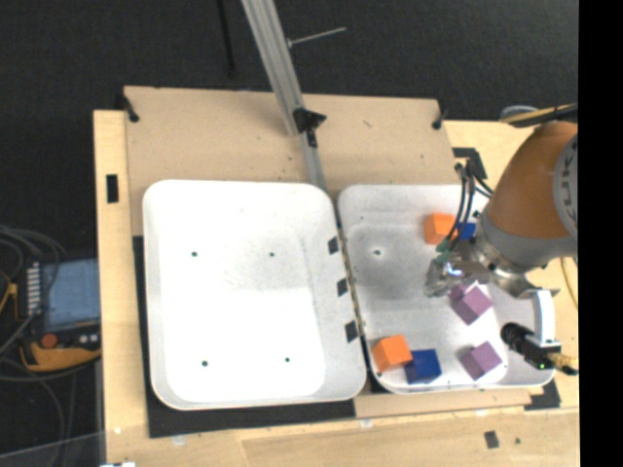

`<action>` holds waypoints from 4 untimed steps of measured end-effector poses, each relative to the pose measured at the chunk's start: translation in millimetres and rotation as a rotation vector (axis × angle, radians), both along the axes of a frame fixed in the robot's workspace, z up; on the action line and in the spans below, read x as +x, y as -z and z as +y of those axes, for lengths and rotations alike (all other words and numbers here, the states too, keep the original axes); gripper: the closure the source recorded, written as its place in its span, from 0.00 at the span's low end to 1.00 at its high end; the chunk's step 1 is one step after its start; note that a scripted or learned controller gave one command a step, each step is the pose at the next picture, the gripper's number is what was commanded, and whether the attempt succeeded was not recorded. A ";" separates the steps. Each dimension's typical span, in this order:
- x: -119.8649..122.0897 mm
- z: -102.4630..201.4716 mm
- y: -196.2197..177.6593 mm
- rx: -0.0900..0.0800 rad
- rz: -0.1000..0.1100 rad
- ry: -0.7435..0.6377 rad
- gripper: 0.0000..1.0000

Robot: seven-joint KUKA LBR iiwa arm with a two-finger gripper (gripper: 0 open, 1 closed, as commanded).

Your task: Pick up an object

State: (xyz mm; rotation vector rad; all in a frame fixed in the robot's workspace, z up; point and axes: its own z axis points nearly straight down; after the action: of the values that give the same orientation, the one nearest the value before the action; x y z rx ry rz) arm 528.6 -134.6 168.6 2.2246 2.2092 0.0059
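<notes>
The right bin (389, 222) holds several small blocks. An orange block (437, 228) lies near its far right, with a bit of a blue block (466, 230) beside it under the arm. A purple block (473, 303) sits mid-right, another purple block (481, 360) near the front right. At the front, an orange block (392, 351) touches a blue block (423, 366). My gripper (446, 275) hangs low over the right bin, just left of the upper purple block and below the far orange block. Nothing shows between its tips.
The left bin (238, 290) lies beside the right one, with a row of clips (343, 285) along their shared rim. A slanted metal rail (277, 61) rises from the back of the bench. A pendant and cables (58, 305) sit off the bench at left.
</notes>
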 end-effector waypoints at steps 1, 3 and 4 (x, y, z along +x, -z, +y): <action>-5.9 -4.4 -60.1 -0.001 -0.001 -0.009 1.00; 9.9 35.6 -68.2 0.002 0.005 -0.014 1.00; 33.7 90.5 -76.5 0.003 0.004 -0.015 1.00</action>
State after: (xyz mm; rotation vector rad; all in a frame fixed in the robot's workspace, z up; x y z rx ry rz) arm 562.3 -44.1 245.2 2.2116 2.2300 0.0048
